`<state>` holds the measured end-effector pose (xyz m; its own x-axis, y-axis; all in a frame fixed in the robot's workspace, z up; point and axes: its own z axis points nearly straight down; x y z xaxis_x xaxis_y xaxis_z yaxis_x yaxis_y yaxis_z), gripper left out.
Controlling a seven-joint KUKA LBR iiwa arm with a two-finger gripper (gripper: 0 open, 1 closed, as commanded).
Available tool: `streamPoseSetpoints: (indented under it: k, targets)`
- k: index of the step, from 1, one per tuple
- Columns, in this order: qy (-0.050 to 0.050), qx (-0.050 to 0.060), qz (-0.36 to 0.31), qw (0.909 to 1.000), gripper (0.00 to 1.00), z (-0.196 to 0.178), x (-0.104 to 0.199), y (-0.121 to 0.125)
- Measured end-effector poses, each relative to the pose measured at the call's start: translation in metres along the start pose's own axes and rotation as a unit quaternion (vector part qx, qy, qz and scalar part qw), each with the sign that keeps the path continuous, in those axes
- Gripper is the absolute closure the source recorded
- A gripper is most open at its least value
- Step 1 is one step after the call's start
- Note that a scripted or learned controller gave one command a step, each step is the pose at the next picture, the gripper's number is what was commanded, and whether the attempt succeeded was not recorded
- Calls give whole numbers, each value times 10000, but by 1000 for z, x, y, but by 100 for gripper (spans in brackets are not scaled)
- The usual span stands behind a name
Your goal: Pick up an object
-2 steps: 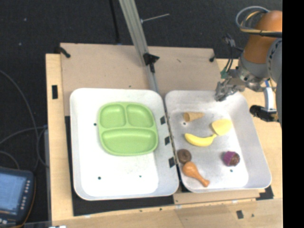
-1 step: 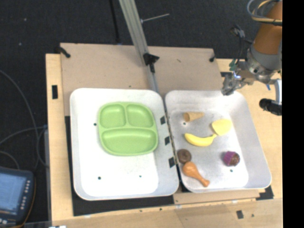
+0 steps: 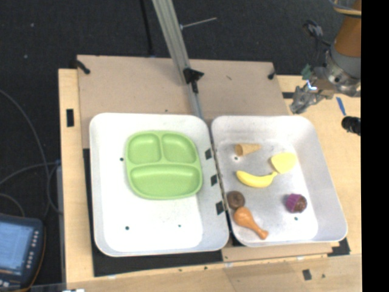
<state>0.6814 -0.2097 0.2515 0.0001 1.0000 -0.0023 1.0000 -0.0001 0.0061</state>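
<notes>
The right bin [image 3: 316,157] holds several toy foods: a tan cone [image 3: 247,149], a yellow wedge [image 3: 284,162], a yellow banana [image 3: 255,179], a brown doughnut-like piece [image 3: 235,199], a purple ball [image 3: 295,203] and an orange drumstick [image 3: 249,220]. My gripper [image 3: 302,100] hangs above the bench just past the right bin's far right corner, apart from all of them, with nothing seen between its fingers. The arm's orange band [image 3: 347,36] is at the top right.
The left bin [image 3: 109,224] bears a green three-compartment plate [image 3: 163,165]. A slanted metal pole [image 3: 173,35] rises behind the gap between the bins. A tablet [image 3: 18,248] lies off the bench at the lower left.
</notes>
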Motion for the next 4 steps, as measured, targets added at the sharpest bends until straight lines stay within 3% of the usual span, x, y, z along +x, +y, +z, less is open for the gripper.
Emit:
streamPoseSetpoints:
  k: [2,4]
  targets:
    - [20,24,-35,10000,100,-17,103,-25]
    - [17,35,-34,10000,100,7,214,-44]
